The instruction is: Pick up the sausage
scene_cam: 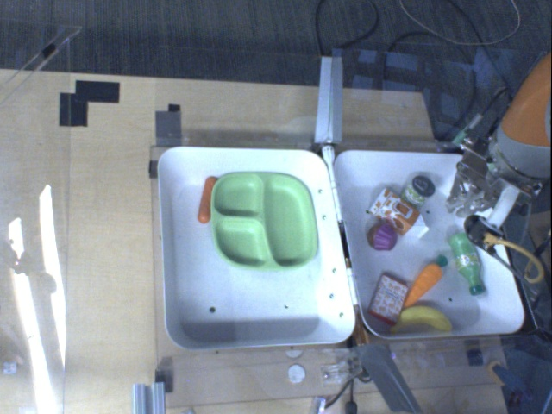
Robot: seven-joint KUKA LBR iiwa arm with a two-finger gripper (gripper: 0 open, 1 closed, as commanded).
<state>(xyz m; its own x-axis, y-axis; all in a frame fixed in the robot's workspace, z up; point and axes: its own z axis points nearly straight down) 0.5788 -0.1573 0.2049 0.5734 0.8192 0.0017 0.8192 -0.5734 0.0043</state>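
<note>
- Nearest the viewer, at the 5 o'clock corner of the right bin, a banana lies along the front wall.
- Touching the banana's left end, a small red box lies flat at its 10 o'clock.
- A carrot lies tilted just above the banana, green top pointing toward 1 o'clock.
- A green bottle lies on its side at the carrot's 2 o'clock, near the right wall.
- Toward the bin's centre, a purple object rests against an orange-and-white carton at its 12 o'clock.
- A small jar with a dark lid stands just beside the carton at its 2 o'clock.
- In the left bin, a green divided tray occupies the middle and far half.
- The sausage, an orange-red stick, lies on the bin floor at the tray's 9 o'clock, just beside its left rim, long axis running 12 to 6. Nothing grips it.
- The gripper hangs over the far right part of the right bin, at the jar's 3 o'clock, well apart from the sausage. Its jaw spacing cannot be told from this angle; no item shows between them.
- The arm, grey with an orange band, enters at 3 o'clock.
- Farthest back, black cables lie looped on the dark floor at 12 o'clock.
</note>
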